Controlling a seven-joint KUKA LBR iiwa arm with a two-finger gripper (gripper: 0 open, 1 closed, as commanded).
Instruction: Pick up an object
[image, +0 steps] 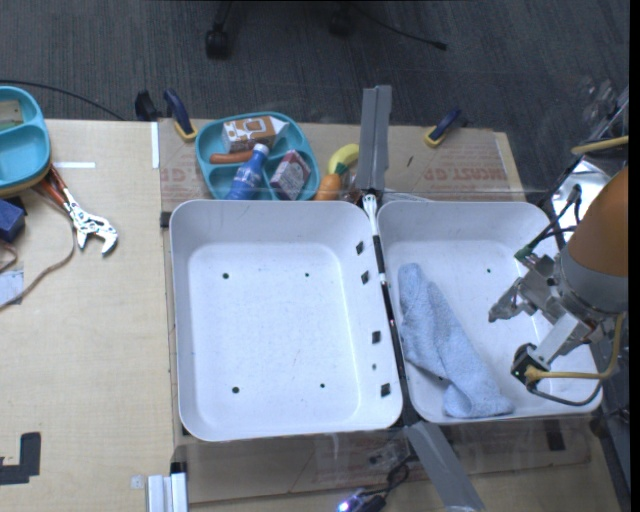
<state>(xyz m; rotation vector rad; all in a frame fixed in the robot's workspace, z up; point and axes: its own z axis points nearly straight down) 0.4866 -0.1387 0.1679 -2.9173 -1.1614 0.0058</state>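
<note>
Gripper (497, 312) sits low over the right shallow white plastic bin (470, 212), close to that bin's 3 o'clock wall, nose aimed toward 9. From this angle we can't tell if it's released or clenched, and we see nothing carried in it. Task thing as we read it is the crumpled light-blue terry cloth (443, 352), lying as a long strip from 11 to 5 along the bin's left side. It's at roughly 8 o'clock from the gripper, near but apart. The arm enters from 3, so we'd guess the sideways pose is set up for a reach across the bin floor. The cloth is soft and lies low, so we judge the grab needs a raised fold to pinch, or it slips out. The left shallow white plastic bin (182, 300) sits past the cloth at 9. Off the bins and out of play, the teal compartment tray of toy food (212, 152) is at 11 and the silver adjustable wrench (92, 232) at 10 on the bench.
</note>
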